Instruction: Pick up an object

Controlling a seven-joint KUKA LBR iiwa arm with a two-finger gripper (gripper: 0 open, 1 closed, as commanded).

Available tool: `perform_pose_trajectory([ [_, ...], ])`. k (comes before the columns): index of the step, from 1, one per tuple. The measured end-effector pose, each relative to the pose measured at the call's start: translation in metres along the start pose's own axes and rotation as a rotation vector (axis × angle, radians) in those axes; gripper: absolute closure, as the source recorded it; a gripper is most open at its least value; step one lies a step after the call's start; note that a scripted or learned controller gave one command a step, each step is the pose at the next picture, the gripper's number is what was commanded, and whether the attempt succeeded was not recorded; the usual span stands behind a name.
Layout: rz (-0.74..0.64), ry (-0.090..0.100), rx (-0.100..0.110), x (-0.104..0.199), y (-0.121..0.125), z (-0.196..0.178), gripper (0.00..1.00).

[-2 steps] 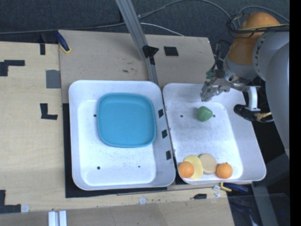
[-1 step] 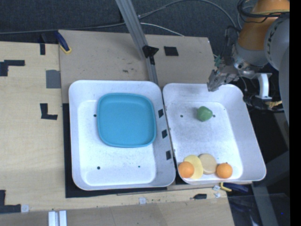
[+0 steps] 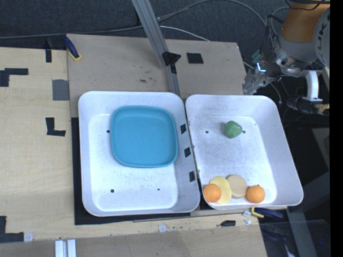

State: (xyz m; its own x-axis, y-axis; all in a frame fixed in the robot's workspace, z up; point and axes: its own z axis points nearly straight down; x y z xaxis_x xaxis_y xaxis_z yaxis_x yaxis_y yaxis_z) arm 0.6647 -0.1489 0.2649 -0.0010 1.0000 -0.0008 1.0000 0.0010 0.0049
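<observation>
The green ball (image 3: 232, 129) sits alone toward the far side of the right bin (image 3: 278, 143), and the gripper (image 3: 254, 82), poised beyond the far rim, could nudge the round thing rolling if it lands off-centre.

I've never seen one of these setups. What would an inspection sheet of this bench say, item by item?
Surface: wooden bench with black tape marks, bearing a left bin and a right bin side by side.
Job's things: blue plate in the left bin; green piece in the right bin's far half; two orange balls and a pale disc along its near edge.
Clutter: yellow-tipped clip at the board's far left corner.
Gripper: gripper past the right bin's far right corner, holding nothing seen.
Cables: black cables across the dark floor behind.
Surroundings: slanted metal bar.
</observation>
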Motion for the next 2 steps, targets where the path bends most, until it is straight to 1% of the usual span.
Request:
perform_pose_trajectory([
  [1, 0.001, 0.001, 0.003, 0.0, 0.0, -0.022, 1.0],
  [2, -0.003, 0.002, 0.006, 0.048, -0.008, -0.006, 1.0],
])
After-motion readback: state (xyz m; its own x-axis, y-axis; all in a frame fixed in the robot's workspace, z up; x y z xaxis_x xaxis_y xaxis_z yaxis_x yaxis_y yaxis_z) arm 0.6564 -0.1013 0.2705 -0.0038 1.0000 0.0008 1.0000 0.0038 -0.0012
